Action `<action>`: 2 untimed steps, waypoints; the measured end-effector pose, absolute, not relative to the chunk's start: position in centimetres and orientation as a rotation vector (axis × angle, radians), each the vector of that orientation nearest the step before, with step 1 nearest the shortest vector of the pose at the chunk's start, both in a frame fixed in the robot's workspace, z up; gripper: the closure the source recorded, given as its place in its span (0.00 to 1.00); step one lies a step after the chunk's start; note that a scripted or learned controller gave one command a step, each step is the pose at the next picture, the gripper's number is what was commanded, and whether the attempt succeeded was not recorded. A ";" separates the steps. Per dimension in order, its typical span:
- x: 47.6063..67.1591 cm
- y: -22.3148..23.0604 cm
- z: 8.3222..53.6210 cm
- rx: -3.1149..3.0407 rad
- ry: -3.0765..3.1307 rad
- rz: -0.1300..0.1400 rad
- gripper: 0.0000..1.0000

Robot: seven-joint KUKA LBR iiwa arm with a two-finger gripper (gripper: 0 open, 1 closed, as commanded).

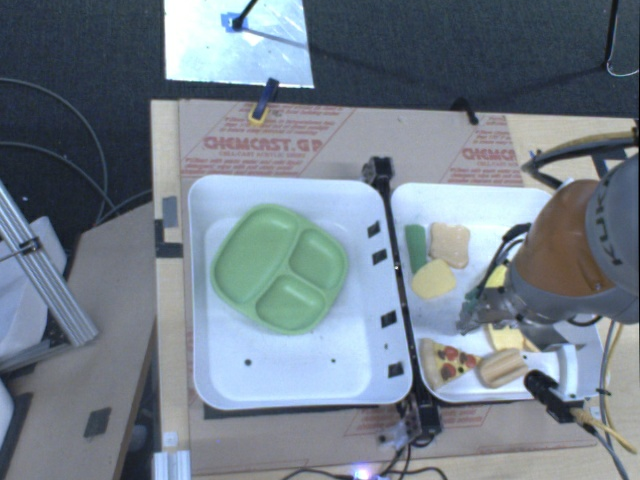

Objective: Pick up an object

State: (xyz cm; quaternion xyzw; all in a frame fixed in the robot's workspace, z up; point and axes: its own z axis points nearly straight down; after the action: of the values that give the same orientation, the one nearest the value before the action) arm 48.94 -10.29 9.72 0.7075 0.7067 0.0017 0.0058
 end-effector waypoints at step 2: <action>53.4 -8.3 12.5 2.226 2.225 -0.004 1.00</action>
State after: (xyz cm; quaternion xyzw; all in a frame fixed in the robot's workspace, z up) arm 53.43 -8.29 12.48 0.7072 0.7070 -0.0014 -0.0026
